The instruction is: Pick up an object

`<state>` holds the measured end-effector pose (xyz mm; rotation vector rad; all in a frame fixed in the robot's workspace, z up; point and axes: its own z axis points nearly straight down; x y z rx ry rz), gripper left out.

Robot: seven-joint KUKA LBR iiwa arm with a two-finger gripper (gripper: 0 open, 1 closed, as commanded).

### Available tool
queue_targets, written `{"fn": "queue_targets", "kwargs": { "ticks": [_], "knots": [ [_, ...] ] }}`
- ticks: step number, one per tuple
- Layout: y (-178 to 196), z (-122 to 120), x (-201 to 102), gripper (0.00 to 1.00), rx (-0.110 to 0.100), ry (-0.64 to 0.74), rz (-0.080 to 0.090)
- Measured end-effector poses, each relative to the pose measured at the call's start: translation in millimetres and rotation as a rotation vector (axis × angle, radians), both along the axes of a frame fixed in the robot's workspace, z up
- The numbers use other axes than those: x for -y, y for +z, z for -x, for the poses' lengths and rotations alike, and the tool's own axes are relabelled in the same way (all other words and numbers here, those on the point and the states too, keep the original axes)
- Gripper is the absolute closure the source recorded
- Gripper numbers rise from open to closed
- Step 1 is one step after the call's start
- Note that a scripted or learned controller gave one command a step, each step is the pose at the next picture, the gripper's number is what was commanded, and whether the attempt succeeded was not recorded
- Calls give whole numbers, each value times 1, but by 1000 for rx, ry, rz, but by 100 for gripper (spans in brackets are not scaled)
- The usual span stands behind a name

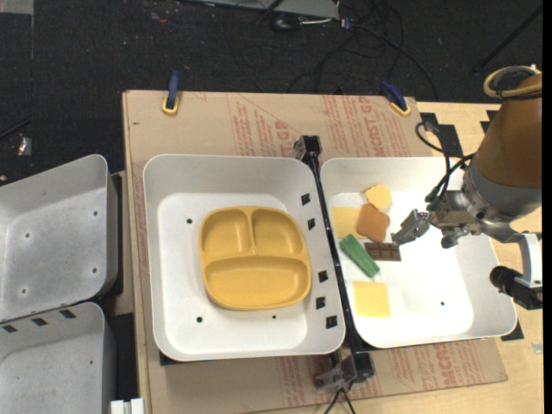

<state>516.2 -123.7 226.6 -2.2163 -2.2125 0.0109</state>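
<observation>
The right bin (448, 317) holds several food toys. An orange-brown bread piece (373, 223) lies beside a small orange chunk (378, 197) and a pale yellow slab (343, 221). Below them are a dark brown chocolate bar (382, 251), a green stick (358, 256) and a yellow cheese square (372, 299). My gripper (424, 229) hangs over the bin's middle, just right of the bread piece and the chocolate bar. I see nothing held in it.
The left bin (172, 317) holds a yellow divided plate (255, 258). A black divider (326, 240) runs between the bins. The arm's orange band (516, 136) reaches in from the right. Grey trays (52, 231) lie off the bench at left.
</observation>
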Motion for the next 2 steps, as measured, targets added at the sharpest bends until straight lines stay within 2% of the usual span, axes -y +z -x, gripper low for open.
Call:
{"fn": "queue_targets", "kwargs": {
  "ticks": [1,2],
  "knots": [
    [5,-2,0,0,11,3,2],
    [-43,0,9,0,7,0,2]
  ]
}}
